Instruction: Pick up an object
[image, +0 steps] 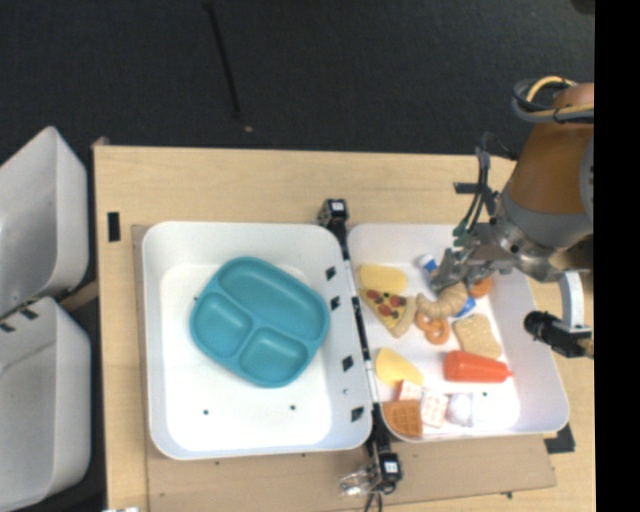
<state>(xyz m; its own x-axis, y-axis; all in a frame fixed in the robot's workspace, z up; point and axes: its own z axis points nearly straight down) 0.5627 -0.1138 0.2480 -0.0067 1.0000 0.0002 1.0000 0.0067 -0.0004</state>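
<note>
A pale wooden bench (120, 400) on a dark floor bears two white bins. The left bin (170, 420) holds a teal divided plate (260, 320). In the right bin (535, 400), toy food lies scattered: an orange carrot (477, 368) lies roughly left-right, its tip pointing right, beyond it a pizza slice (388, 303). Farther back, the gripper (455, 272) hangs low over a pretzel (434, 322); how far it is open cannot be told.
</note>
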